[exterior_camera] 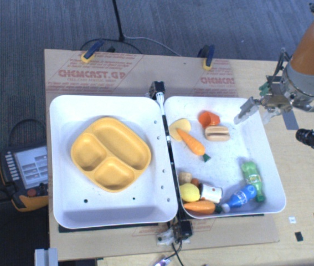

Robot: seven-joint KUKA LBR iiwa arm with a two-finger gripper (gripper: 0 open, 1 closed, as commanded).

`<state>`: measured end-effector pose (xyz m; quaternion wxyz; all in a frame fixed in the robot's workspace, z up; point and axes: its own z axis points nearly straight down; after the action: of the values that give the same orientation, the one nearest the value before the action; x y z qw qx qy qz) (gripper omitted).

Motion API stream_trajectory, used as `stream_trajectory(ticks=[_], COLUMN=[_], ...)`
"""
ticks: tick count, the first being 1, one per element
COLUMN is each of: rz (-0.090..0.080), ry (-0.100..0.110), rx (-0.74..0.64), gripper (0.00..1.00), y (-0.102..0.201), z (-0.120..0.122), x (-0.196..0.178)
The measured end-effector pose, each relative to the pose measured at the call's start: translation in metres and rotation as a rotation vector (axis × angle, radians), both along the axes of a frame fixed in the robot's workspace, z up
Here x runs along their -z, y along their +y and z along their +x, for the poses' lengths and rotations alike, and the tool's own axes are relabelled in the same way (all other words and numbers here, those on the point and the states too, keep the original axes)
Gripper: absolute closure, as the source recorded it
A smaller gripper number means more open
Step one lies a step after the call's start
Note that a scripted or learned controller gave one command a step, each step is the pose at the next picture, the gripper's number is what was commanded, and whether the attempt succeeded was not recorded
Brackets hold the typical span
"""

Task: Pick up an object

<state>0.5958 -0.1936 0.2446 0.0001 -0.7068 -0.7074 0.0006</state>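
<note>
My gripper (266,114) hangs over the right bin's (259,143) far right edge, open, its two grey fingers spread with nothing between them. Just left of it lie a red pepper (208,118) and a small hot dog bun (217,133). Further left are a carrot (190,142) and a pale yellow slice (180,125). Along the bin's near edge sit a lemon (189,193), an orange piece (200,206), a white can (211,193), a blue bottle (240,197) and a green bottle (251,177).
A yellow divided plate (111,154) lies in the left bin (62,121). Both bins rest on a cardboard sheet (101,71) held by clamps. A cable (118,15) runs off at the back, and a handheld controller (26,173) lies at far left.
</note>
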Motion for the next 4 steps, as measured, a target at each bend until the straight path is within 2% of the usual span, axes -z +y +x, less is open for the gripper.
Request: stream_trajectory(ticks=[1, 2, 3, 4], rz=[0.000, -0.010, -0.003, 0.000], ry=[-0.002, -0.005, -0.030, 0.001], rx=[-0.034, 0.179, 0.363, 0.549], gripper=[0.00, 0.00, 0.00, 0.00], y=[0.058, 0.089, 0.097, 0.159], z=[-0.024, 0.022, -0.010, -0.038], x=[0.148, 0.151, 0.151, 0.060])
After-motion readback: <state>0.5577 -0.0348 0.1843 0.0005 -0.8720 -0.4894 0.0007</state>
